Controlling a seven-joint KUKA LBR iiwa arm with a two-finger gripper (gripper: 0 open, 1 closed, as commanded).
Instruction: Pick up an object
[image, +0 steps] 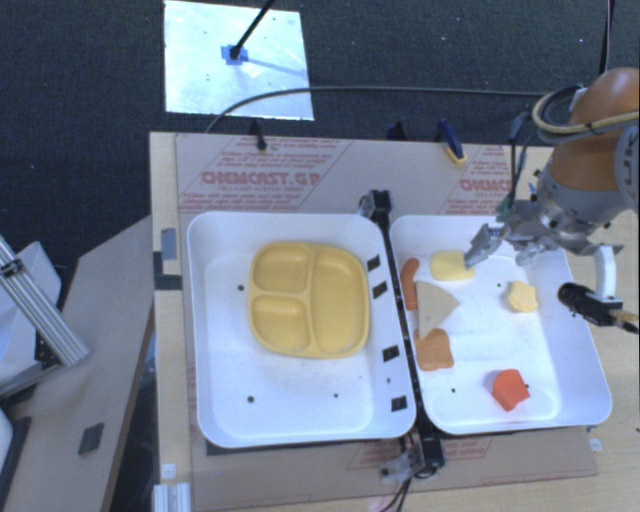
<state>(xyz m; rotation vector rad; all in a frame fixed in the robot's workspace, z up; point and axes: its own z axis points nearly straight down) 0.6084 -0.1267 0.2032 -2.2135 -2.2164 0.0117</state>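
Note:
The right bin (570, 385) holds several toy food pieces: a pale yellow lump (452, 266), an orange sausage (409, 283), a beige wedge (433, 305), an orange chunk (434, 350), a small yellow piece (521, 296) and a red-orange block (510, 389). My gripper (505, 248) hangs over the bin's far side, open, with nothing between its fingers. Its left finger (483, 243) is just right of the pale yellow lump; whether it touches the lump is unclear. The small yellow piece lies below the right finger.
The left bin (215, 400) holds a yellow divided plate (308, 298). A black clip strip (390, 320) joins the two bins. A black fitting (590, 300) sticks out at the right bin's right rim. Cables run along the bench's far edge.

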